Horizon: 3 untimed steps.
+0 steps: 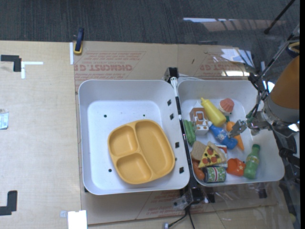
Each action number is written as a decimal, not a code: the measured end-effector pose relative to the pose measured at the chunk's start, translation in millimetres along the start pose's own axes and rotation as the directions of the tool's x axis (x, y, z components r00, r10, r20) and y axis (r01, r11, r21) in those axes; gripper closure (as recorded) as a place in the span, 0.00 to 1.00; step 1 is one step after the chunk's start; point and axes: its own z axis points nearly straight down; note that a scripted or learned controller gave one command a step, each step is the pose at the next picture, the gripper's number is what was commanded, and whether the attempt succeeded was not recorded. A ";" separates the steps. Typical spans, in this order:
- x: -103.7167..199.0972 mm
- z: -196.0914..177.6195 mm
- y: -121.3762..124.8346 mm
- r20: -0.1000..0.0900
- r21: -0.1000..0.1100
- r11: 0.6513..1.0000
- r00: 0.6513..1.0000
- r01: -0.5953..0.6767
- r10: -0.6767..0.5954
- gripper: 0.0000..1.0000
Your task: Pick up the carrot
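Note:
The carrot (239, 141) is a small orange toy lying in the right bin (271, 175), right of centre. One orange end shows at the upper left of the gripper and the tapered end points down and to the right. My gripper (238, 129) reaches in from the right and sits low, right over the carrot's middle, hiding that part. I cannot tell whether it touches the carrot.
Around the carrot lie a blue toy (221, 136), a yellow bottle (213, 111), a pizza slice (211, 153), a green bottle (251, 161), a red-orange toy (235, 167) and a can (215, 174). The left bin (95, 99) holds a yellow divided plate (140, 150).

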 end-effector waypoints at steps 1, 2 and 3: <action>-5.2 22.5 12.2 0.015 -0.031 0.994 0.994 -0.106 0.106 0.00; -5.3 14.6 13.0 0.015 -0.032 0.994 0.994 -0.109 0.110 1.00; 45.3 32.3 -15.4 0.015 -0.018 0.994 0.994 0.104 -0.104 1.00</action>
